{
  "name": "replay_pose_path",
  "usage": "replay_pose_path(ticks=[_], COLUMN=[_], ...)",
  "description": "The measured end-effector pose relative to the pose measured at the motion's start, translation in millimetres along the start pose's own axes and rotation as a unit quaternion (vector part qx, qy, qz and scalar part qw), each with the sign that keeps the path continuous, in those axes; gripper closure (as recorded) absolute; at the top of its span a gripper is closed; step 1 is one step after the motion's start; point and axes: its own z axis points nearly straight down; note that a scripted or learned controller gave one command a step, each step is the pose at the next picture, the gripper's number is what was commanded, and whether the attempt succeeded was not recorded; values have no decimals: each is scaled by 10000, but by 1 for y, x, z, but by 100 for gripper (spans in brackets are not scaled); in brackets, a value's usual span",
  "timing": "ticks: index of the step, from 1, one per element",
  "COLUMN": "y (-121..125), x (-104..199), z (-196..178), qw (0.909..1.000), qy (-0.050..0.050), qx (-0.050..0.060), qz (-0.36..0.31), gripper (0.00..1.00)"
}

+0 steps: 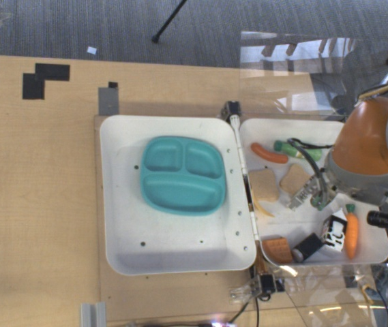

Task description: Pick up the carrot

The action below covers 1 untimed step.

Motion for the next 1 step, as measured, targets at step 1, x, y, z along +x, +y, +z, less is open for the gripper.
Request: replay_pose_path(ticks=[1], y=[-3], x=[-2], z=[0], qw=[10000], qy=[-6], qx=[17], qz=[23], gripper=[0])
